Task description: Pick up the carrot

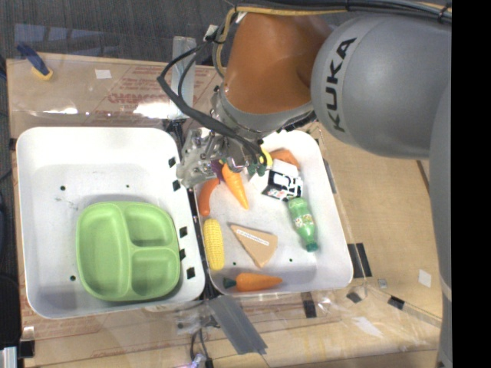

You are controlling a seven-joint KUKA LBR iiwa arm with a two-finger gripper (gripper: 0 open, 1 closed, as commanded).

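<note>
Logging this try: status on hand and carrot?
Hand low in right bin, at carrot; grip unconfirmed. Second carrot by near wall. Corn, bottle close by.

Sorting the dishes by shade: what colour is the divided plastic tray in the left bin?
Light green; the divided plastic tray shows clearly in the camera view.

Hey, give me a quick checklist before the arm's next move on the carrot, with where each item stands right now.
1. Carrot in the right bin: ok, lying under the tool.
2. Tool over the carrot: ok, above its upper end.
3. Carrot between the tool's tips: cannot tell, the wrist hides them.
4. Room around the carrot: not ok, the sausage sits right beside it.
5. Second carrot at the bin's near edge: ok, apart from the tool.
6. Green plate in the left bin: ok, out of the way.
</note>
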